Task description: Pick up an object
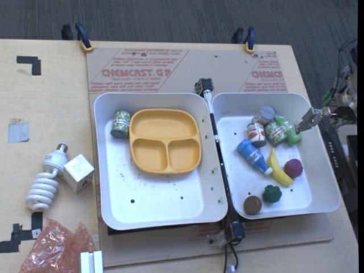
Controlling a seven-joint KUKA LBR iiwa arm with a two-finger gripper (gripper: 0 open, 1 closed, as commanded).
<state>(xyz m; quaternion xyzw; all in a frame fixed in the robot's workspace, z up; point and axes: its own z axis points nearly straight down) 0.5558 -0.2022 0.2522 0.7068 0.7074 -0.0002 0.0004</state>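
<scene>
On the bench nearest me, outside the bins, I see a crumpled red mesh bag [52,246], then a spiral light bulb [45,181] beside a small white cube [78,172].

Right bin [318,195], front to back: a brown round piece [252,205] just beside a green broccoli-like toy [272,193], a dark red berry [293,168], a yellow banana [278,168] just beside a blue bottle [253,157]. Behind those, a cluster: a small red-labelled can [256,133], a grey-topped can [265,115] and a green item [281,131].

Left bin [153,206]: a yellow divided tray [165,140] with a small green can [120,124] touching its left edge.

The gripper [310,120] is at the right bin's far right rim, near the green item. I cannot tell how its jaws stand; nothing visible between them.
</scene>
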